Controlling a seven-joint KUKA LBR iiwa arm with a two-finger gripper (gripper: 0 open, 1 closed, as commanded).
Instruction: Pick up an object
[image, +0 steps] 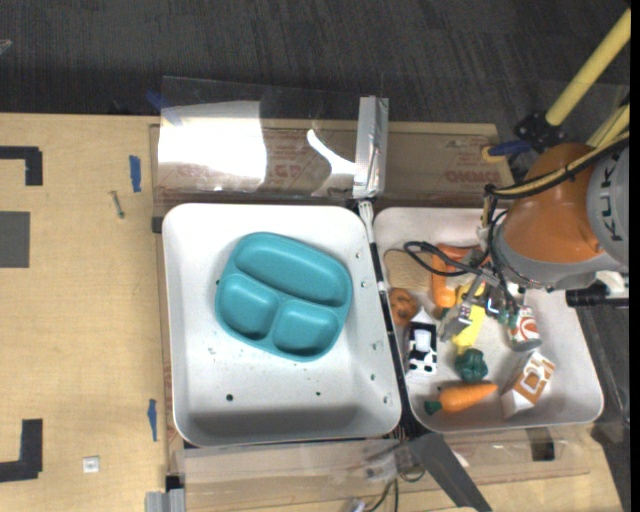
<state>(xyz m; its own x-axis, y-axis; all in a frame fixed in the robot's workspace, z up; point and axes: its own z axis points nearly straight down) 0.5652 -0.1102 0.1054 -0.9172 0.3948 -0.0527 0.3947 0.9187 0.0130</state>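
- The gripper (478, 305) sits low in the right bin (585, 400), down among the toys; whether its jaws are parted, closed or gripping anything I cannot tell, since cables and the wrist hide them.
- Right at the jaws lies a yellow toy piece (468, 328), seemingly touching the gripper.
- Just below that, a small green toy (471, 365), and further below one toy carrot (466, 397) lying crosswise near the bin's front wall.
- To the jaws' left, toward the divider: one black-and-white toy (422, 347), and above it a small brown-orange toy (403, 303).
- Just up-left of the jaws stands one short orange piece (442, 290).
- To the jaws' right: one small white-and-red item (524, 328), and below it one white box with orange print (531, 380) leaning toward the right wall.
- Things crowd all round the jaws; bare floor shows mainly at the bin's lower right corner.
- The orange band (550, 225) and grey arm cover the bin's upper right.
- Well to the left, the left bin (200, 330) holds one teal divided plate (285, 293), with wide bare floor around it, especially toward the front edge.
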